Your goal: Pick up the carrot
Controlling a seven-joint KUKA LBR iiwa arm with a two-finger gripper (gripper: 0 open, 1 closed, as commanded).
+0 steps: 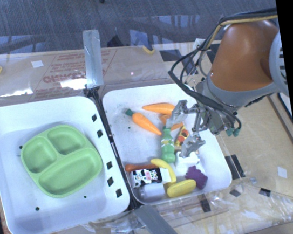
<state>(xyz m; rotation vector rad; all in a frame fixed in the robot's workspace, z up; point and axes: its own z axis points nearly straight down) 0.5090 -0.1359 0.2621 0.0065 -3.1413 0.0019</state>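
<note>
Carrot (145, 122), orange with a green top, lay tilted in the right bin's (119, 145) upper half, open floor to its left toward the divider. You had the gripper (186, 126) hanging just right of it, fingers spread, holding nothing. Faint red print on the far bench sheet could not be read. Green plate (61, 159) sat in the left bin (0, 163).
</note>
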